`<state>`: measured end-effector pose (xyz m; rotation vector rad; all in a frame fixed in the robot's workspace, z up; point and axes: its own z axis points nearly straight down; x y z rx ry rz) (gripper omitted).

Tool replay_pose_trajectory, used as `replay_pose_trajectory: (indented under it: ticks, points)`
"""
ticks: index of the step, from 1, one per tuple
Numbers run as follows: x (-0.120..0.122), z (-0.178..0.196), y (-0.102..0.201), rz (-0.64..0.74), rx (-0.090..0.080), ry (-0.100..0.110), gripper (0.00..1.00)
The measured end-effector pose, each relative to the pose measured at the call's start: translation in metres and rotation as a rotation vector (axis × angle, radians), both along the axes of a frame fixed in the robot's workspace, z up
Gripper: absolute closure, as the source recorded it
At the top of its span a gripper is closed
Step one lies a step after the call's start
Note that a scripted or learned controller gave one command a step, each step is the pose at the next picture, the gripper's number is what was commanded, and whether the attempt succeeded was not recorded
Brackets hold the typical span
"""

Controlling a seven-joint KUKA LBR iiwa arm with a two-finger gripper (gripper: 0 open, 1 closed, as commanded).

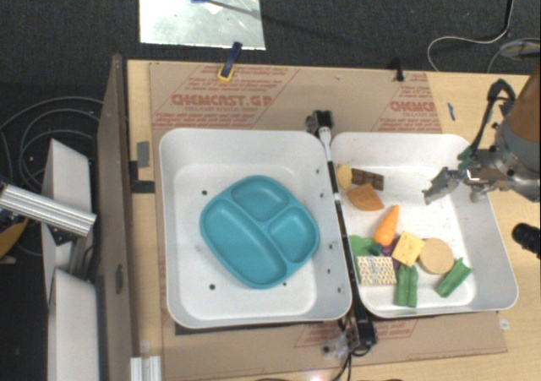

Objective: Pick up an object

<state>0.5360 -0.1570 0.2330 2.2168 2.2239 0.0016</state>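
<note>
Gripper (441,187) over the right bin (499,282), upper right part, arm entering from the right edge. Jaws too small and blurred to read; cannot tell how they stand, and nothing shows between them. Tip hangs apart from the toy food, above bare bin floor.

Toy food clustered in the right bin's left and lower part. Carrot (387,224): long axis diagonal, narrow end up-right, thick end down-left, near the bin's centre. Orange wedge (365,197) just above-left of it, brown block (368,177) above that. Yellow cheese piece (408,248) just beside the carrot's lower end, tan round disc (436,256) touching its right. Green pieces (406,286) along the lower edge, upright and slanted.

Left bin (182,160) holds a teal divided plate (259,230), tilted diagonal. Both bins on the table (296,92).
</note>
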Motion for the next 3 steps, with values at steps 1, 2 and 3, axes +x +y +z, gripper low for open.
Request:
replay_pose_trajectory:
  ticks: [1, 2, 3]
  points:
    - [0.028, -0.089, 0.046, 0.006, 0.003, 0.006, 0.00]
    - [-0.002, -0.126, 0.070, -0.001, 0.003, 0.006, 0.00]
    - [0.080, -0.149, 0.048, 0.003, -0.002, -0.005, 0.00]
